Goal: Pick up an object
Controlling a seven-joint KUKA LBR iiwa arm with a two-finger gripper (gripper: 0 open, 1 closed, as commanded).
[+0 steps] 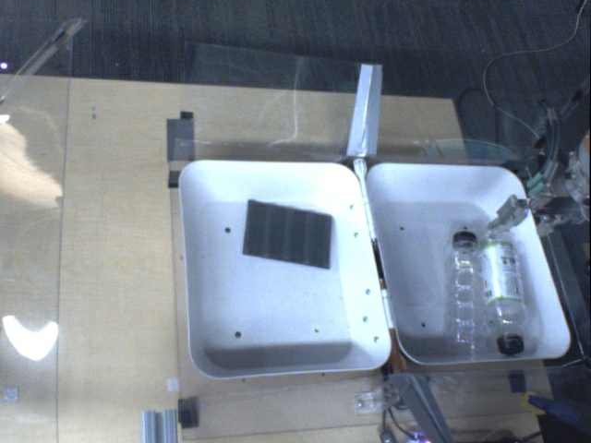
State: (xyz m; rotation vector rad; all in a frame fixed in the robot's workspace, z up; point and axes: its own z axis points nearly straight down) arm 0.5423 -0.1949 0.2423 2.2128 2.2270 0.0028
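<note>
A dark grey ribbed rectangular pad (287, 234) lies flat in the left bin (203, 275), toward its back. Two clear plastic bottles lie side by side in the right bin (416, 201). One bottle (464, 289) has its black cap pointing to the back. The other bottle (503, 280) carries a pale label and has its black cap at the front. My gripper (510, 214) reaches in over the right bin's far right rim, just above the back end of the labelled bottle. Nothing is visibly held in it.
A clear upright panel (367, 109) stands behind the seam between the bins. Cables and arm hardware (559, 178) crowd the right side. Black brackets (182, 137) sit at the left bin's back corner. Bare wooden bench (102, 247) lies to the left.
</note>
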